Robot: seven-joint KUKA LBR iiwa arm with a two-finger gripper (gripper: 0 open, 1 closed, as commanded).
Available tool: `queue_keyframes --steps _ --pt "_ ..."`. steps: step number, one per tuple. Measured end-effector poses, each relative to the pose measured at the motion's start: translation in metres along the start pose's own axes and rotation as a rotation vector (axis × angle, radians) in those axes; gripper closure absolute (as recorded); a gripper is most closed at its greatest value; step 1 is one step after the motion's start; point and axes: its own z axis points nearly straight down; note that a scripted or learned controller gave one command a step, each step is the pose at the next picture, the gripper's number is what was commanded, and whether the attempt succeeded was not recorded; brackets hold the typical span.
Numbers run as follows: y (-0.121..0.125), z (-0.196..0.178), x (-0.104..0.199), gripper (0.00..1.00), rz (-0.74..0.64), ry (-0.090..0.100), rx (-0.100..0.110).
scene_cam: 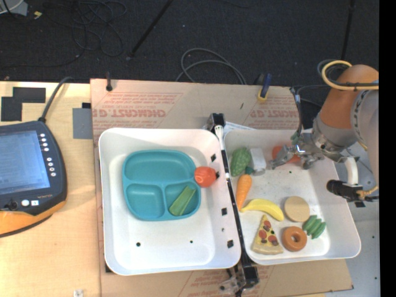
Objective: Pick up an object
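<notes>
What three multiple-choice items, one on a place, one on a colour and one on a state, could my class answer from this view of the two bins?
1. Where does the green slice lie?
A. in a compartment of the teal tray
B. beside the pizza slice
C. on the bench outside the bins

2. What colour is the toy at the tray's right edge?
A. blue
B. orange-red
C. white

3. How does the banana lie?
A. hanging from the gripper
B. standing on end
C. flat on the floor of the right bin

Key: 1 A, the slice sits inside the tray's lower right compartment. 2 B, it is plainly orange-red. 3 C, it rests flat between the carrot and the pizza slice.
</notes>
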Motion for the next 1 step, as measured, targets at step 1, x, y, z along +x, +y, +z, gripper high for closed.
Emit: queue_keyframes --steps 1 --pt "-0.0090 0.0003 0.0811 0.00 -0.002 -0.004 -0.002"
